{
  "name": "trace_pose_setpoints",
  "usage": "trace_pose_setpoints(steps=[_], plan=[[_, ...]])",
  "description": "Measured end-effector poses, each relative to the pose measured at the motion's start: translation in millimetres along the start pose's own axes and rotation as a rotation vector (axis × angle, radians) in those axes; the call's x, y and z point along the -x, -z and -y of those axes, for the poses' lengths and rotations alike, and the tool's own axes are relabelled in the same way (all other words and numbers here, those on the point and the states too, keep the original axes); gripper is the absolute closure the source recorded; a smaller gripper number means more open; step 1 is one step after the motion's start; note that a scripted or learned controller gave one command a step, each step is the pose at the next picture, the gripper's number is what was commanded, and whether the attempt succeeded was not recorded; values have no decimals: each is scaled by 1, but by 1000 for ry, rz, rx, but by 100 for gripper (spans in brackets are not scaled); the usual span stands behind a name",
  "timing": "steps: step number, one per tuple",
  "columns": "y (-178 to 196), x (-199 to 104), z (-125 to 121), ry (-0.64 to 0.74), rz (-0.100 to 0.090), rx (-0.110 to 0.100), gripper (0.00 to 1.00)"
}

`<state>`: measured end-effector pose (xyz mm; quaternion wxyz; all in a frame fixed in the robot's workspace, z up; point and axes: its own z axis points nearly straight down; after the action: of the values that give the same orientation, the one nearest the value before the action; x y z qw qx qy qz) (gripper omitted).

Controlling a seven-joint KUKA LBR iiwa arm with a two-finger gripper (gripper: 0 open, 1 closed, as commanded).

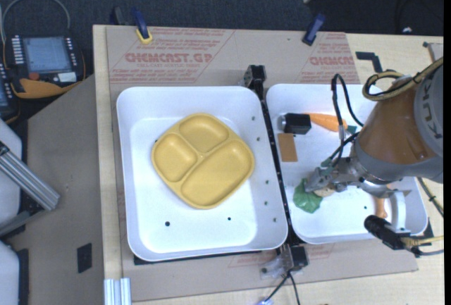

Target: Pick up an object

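Green object (306, 198) at right bin's (331, 232) near-left edge, gripper (323, 182) right over it, can't tell fingers' state from here; I'd call this the grasp step, next a clean lift.

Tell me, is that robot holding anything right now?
Cannot be told. The end effector sits low in the right bin, against a green object, but no hold on it is visible.

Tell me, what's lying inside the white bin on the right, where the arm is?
In the right bin I see an orange carrot-like piece, a black block, a brown card and a green thing at the gripper. The arm covers whatever lies beneath it.
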<state>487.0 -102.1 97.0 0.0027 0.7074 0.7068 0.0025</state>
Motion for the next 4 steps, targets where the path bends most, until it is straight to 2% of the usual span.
trace_pose_setpoints(steps=[3, 4], plan=[[130, 13, -5, 2, 2, -3, 100], [140, -38, -5, 5, 0, -4, 100]])
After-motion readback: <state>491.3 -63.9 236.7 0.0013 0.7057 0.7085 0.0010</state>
